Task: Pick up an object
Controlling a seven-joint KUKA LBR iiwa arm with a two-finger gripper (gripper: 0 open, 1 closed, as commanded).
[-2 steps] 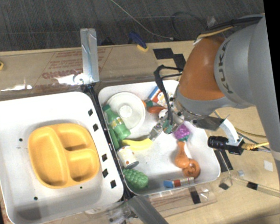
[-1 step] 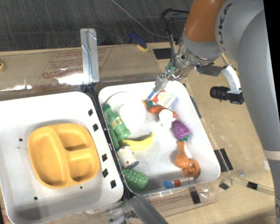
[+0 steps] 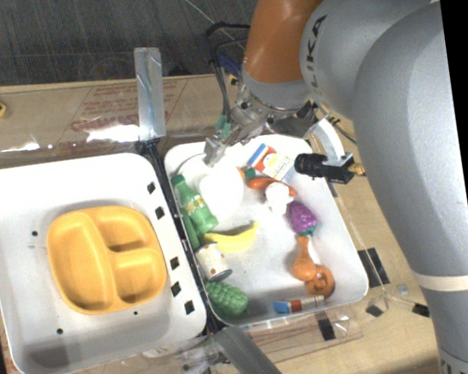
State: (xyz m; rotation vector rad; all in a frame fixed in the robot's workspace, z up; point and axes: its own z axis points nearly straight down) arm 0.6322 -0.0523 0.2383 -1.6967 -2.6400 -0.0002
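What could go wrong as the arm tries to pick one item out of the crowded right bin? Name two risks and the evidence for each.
1. Crowding: the banana, green bottle and small can lie touching along the bin's left wall, so closing on one may nudge or drag its neighbours.
2. Wall contact: the gripper hangs near the right bin's top-left corner, where a descent could strike the rim rather than an object.

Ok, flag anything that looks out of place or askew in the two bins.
Nothing looks damaged or spilled. The right white bin holds a jumbled pile: a green plastic bottle lies on its side against the divider, beside a yellow toy banana. The yellow compartment tray sits slightly crooked in the left white bin.
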